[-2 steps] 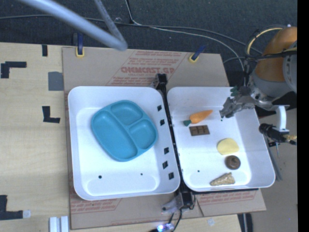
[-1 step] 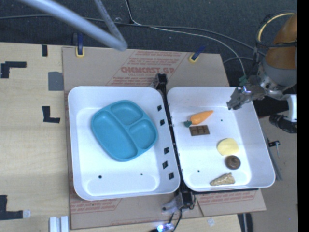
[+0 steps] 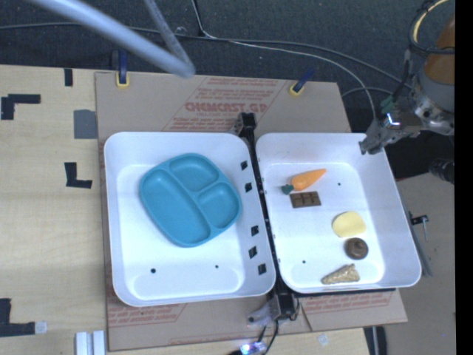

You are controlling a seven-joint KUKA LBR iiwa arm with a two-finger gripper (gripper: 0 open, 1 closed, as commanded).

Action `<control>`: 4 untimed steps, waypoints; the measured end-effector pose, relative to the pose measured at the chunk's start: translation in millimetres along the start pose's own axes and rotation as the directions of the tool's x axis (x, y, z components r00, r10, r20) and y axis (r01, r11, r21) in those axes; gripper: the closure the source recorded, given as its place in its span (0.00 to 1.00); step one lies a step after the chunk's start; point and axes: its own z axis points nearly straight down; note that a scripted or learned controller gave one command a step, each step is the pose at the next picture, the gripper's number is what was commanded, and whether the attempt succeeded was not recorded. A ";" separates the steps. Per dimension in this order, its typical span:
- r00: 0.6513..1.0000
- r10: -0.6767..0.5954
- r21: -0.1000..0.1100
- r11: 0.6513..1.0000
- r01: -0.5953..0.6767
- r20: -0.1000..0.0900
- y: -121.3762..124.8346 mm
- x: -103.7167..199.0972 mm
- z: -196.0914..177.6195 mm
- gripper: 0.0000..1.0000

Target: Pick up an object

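The right bin [image 3: 392, 191] holds an orange carrot [image 3: 308, 178], a brown chocolate bar [image 3: 305, 199], a pale yellow lump [image 3: 348, 224], a dark brown round piece [image 3: 356, 248] and a tan wedge [image 3: 341, 275]. My gripper [image 3: 375, 140] hangs at the bin's upper right corner, over its rim, well apart from all of these. Nothing shows between its tips.
The left bin [image 3: 118, 198] holds a blue divided plate [image 3: 191, 198]. A black divider [image 3: 255, 198] runs between the bins. A grey pole [image 3: 96, 21] crosses the top left. Cables trail across the dark floor behind the bench.
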 end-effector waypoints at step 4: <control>1.000 -0.005 0.006 1.000 0.005 -0.003 -18.5 220.0 25.5 1.00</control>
